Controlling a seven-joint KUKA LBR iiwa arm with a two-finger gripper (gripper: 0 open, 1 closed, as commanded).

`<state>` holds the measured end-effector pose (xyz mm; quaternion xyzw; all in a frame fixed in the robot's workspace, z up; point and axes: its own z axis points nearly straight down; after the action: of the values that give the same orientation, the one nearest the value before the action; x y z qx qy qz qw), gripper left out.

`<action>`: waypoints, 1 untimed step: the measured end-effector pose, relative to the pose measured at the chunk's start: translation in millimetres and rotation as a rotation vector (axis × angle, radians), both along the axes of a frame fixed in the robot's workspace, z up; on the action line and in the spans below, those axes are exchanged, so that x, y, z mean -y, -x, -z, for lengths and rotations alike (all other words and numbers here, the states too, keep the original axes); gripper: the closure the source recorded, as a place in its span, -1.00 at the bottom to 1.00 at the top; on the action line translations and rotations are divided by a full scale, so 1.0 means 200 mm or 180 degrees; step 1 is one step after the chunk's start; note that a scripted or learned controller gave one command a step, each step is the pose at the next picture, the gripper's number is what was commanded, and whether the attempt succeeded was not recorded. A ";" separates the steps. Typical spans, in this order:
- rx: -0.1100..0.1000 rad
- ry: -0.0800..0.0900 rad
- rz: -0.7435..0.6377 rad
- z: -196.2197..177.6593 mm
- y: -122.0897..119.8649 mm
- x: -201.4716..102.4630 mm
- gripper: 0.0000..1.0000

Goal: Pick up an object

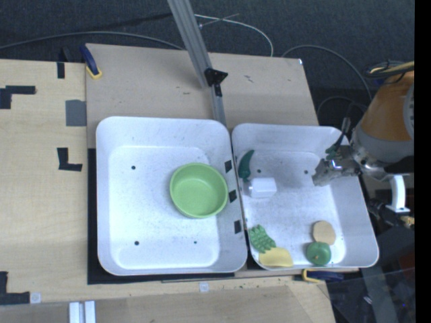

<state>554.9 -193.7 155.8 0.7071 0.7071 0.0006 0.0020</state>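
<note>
The gripper (328, 170) hangs over the right bin (350, 207), near that bin's right wall and toward its far side. Whether the jaws are open or closed cannot be told at this resolution; nothing is visible between them.

All candidate objects are located relative to the right bin. A white block (262, 186) lies beside the bin's left wall, with a dark green curved piece (246, 164) just beyond it toward the far side. At the near left corner sit a leafy green piece (260, 236) and a yellow piece (277, 257), touching or almost touching. At the near right corner, a tan round piece (324, 232) lies just beside a green round piece (318, 252).

The left bin (121, 200), adjoining the right bin's left wall, carries a green bowl (199, 190).

Judgement: the objects crowd the walls and corners, so the walls limit the approach on one side of each. The bin's centre is open floor, giving the arm free room to descend and travel. The white block, standing apart from its neighbours on its open side, probably offers the cleanest grasp. The task appears not yet accomplished.
</note>
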 end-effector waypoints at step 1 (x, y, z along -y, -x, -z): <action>0.0003 0.0000 -0.0006 -0.29 0.03 -0.02 1.00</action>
<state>548.5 -190.0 214.3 0.7064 0.7078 0.0010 0.0023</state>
